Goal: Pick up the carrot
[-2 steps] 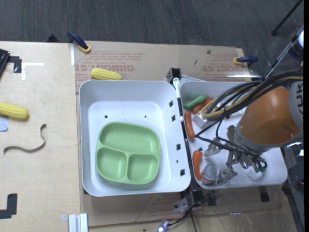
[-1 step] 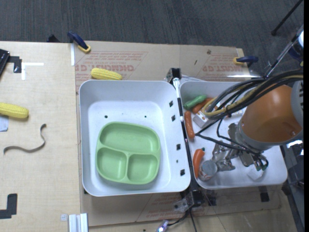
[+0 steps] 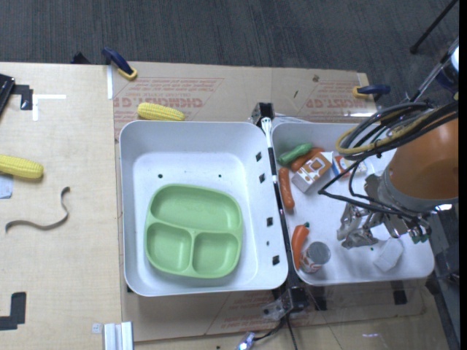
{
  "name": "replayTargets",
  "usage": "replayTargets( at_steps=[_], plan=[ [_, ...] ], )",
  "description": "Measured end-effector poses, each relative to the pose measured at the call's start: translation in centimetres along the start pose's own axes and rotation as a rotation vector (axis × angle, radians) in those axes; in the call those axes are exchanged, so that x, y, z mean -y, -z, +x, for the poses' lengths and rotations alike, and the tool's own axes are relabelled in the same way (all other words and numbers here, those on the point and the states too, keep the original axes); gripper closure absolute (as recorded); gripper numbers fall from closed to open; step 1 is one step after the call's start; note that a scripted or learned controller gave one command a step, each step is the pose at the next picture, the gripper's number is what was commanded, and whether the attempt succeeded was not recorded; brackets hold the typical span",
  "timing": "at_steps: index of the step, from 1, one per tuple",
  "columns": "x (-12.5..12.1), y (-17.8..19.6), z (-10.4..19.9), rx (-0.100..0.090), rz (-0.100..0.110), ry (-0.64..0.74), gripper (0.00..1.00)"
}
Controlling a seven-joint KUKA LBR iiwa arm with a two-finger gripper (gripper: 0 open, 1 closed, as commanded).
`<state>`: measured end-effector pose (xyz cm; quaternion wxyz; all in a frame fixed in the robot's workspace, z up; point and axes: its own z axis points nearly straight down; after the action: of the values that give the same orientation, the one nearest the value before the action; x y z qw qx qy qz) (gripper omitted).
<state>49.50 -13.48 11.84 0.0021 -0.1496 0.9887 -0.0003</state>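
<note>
Pincer point(image 3: 357, 233) right of carrot point(image 3: 299, 240)

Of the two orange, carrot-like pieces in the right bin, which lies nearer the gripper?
The lower carrot, beside the can. The other orange piece lies farther up along the bin's left wall, farther from the gripper.

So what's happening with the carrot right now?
End effector low in right bin, apart from carrot. Carrot lies at bin's left wall. Can touching it, crowding the grasp.
</note>
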Motion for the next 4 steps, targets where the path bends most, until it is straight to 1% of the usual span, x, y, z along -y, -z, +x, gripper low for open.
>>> replayTargets(
  at_steps=[1,2,3,4],
  plan=[
    [0.0,0.0,0.0,0.0,0.0,0.001,0.0],
    [-4.0,-2.7,-1.3,-0.003,-0.001,-0.213,0.0],
    [-3.6,-1.7,-1.4,0.0,0.007,-0.213,1.0],
    [-3.7,-2.6,-2.4,0.001,-0.001,0.175,1.0]
  ],
)
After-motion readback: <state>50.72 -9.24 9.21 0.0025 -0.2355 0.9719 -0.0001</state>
